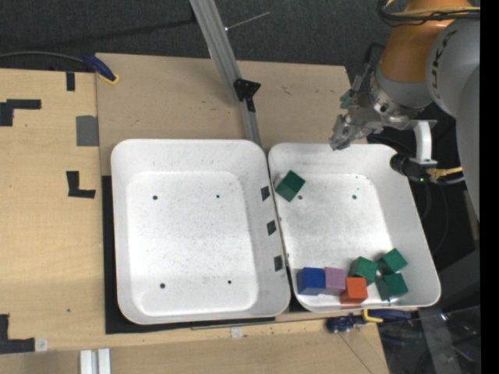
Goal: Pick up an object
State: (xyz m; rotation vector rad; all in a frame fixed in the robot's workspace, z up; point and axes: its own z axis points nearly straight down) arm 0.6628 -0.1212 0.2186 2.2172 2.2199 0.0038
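wooden bench (179, 92) bears two white bins (125, 209) (side by side).

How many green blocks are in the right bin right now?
4. One green block lies alone near the bin's upper left; three cluster at the lower right. More may hide behind the cluster.

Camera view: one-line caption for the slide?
KUKA arm's pincer poised over the right bin's far rim, one green block apart from the cluster of blocks at the near edge.
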